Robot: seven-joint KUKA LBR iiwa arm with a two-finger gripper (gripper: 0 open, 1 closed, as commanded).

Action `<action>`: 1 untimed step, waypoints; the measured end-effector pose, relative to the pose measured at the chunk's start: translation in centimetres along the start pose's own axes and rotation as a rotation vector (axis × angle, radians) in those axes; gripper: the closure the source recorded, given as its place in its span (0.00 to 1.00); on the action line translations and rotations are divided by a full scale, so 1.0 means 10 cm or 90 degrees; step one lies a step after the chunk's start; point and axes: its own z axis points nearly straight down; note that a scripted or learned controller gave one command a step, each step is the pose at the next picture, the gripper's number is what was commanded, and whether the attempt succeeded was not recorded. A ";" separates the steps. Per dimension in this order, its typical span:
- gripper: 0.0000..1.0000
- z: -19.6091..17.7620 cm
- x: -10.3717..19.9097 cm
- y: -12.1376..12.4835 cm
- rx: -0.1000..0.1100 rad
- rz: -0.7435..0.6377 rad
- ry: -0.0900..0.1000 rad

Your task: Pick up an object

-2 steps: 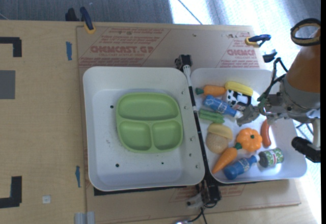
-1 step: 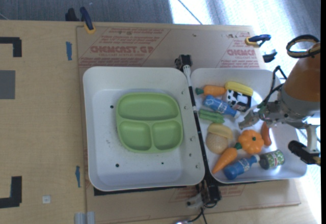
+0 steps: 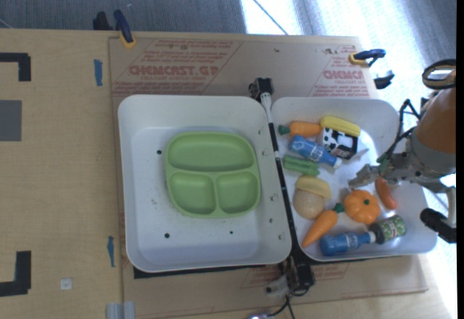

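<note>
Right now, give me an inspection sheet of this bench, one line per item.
Surface: wooden bench with a cardboard sheet under two white bins.
Job's things: right bin holds a pumpkin, two carrots, blue bottle and other toys.
Clutter: left bin holds a green divided plate.
Pincer: pincer low over the right bin beside the pumpkin; nothing seen between its fingers.
Cables: dark cables by the arm.
Surroundings: clamps on the cardboard's far edge.

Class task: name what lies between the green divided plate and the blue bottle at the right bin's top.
Between the green divided plate and the blue bottle, the camera view shows the bins' adjoining rims.
</note>
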 end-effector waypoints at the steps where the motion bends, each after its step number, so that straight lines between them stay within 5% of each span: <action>1: 0.00 0.00 -0.05 -0.03 -0.002 -0.006 0.007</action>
